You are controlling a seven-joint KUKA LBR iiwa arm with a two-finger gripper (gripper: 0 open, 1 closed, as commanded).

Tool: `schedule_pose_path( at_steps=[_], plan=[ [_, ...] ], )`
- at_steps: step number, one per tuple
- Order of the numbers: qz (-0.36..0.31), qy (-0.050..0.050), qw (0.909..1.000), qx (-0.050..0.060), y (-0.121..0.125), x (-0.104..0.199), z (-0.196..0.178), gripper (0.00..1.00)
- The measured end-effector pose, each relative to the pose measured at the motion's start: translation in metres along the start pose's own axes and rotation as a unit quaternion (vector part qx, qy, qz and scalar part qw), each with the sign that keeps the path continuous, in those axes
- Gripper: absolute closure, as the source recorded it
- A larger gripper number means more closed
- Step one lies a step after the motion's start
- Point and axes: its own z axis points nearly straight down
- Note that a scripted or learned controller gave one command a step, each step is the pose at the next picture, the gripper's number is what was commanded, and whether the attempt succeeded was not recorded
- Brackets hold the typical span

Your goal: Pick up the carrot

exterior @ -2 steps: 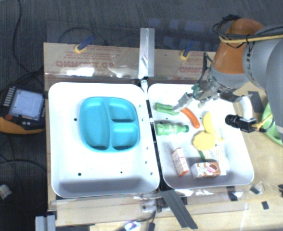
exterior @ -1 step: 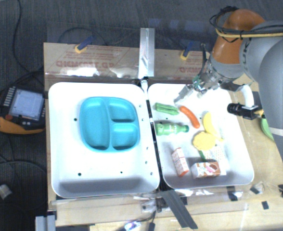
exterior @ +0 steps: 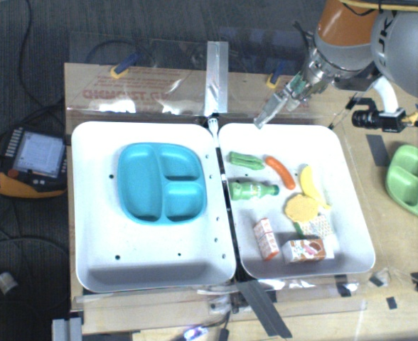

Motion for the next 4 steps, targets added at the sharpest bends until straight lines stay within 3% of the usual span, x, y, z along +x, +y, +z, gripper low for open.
schedule_pose_path(
  at_steps=[1,2,3,4],
  plan=[
    [-0.082,0.002,0.9967,0.000,-0.031,0.024,0.093,0.00],
    [-0.115,0.002,0.9933,-0.002,-0.010,0.017,-0.019,0.00],
    [-0.041,0.003,0.9992,-0.001,-0.079,0.021,0.084,0.00],
    [-0.103,0.001,0.9947,0.000,-0.076,-0.058,0.149,0.00]
  ],
)
